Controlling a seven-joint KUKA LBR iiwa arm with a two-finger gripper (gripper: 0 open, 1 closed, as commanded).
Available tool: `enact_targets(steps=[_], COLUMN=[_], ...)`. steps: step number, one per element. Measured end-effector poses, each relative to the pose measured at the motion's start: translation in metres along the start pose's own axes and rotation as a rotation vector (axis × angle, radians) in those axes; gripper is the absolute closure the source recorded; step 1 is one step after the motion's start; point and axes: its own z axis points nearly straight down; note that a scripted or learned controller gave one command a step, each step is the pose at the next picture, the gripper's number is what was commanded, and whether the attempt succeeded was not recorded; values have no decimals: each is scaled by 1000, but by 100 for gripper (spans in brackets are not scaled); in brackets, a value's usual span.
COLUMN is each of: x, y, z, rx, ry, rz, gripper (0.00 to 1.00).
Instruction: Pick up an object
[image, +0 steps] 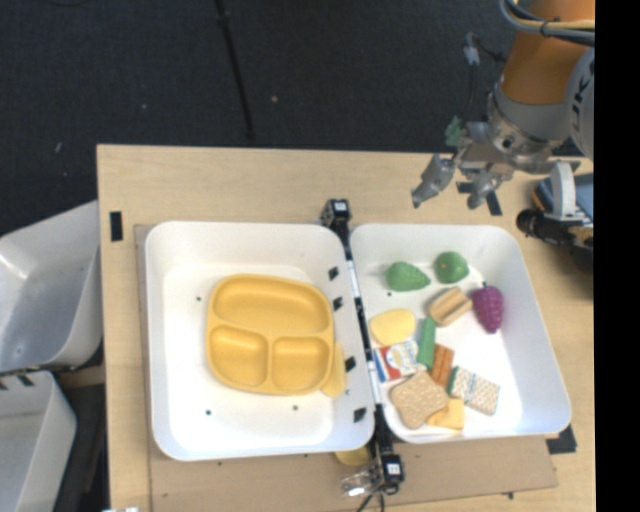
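White bins sit side by side on the worktop (250, 170): the left bin (180, 400) holds a yellow tray (270, 333), the right bin (530, 330) a heap of toy food, among it a green piece (407, 276), grapes (488, 307) and toast (418, 398). Above the right bin's far edge hangs the hand (455, 186), released and grasping nothing. I judge this the approach; next, a descent onto one item.
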Motion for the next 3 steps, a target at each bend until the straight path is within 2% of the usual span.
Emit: enact_targets(steps=[1,2,3], x=[8,8,101], y=[-21,-20,-36], z=[-21,-34,-74], rx=[2,-3,-3], ry=[0,-1,5], rz=[1,-2,-9], gripper=[0,100,100])
